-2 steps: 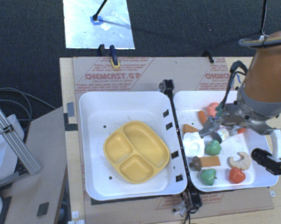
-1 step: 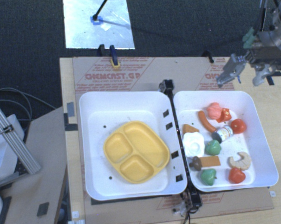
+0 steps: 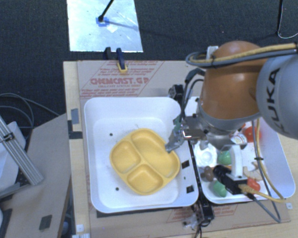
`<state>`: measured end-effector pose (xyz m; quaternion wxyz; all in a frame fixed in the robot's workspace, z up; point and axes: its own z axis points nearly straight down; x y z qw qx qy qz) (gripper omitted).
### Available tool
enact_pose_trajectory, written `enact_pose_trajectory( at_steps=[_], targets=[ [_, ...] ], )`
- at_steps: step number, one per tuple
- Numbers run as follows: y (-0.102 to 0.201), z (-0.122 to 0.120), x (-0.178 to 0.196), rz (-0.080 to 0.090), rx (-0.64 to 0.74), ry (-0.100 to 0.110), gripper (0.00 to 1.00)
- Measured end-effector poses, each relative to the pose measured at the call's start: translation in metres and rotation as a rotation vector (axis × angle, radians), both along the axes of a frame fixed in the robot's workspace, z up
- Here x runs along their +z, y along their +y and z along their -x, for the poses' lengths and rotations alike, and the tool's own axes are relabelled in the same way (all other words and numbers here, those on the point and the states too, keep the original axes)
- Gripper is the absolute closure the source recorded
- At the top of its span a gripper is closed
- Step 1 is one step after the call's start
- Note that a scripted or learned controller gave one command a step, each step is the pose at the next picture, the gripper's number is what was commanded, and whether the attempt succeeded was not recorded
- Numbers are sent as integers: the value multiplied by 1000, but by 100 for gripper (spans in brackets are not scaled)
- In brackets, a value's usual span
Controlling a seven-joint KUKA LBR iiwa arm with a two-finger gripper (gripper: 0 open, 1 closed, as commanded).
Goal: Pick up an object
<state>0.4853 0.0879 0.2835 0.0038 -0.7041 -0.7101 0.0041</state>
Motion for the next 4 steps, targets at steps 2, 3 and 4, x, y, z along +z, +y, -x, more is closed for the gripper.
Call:
enact_pose_trajectory(
  at_steps=[2, 3, 4],
  targets=[
    [-104, -1, -100, -2, -2, -10, 0],
    [-91, -78, -90, 0, -2, -19, 0],
    [-40, -27, -100, -2, -1, -7, 0]
  ],
)
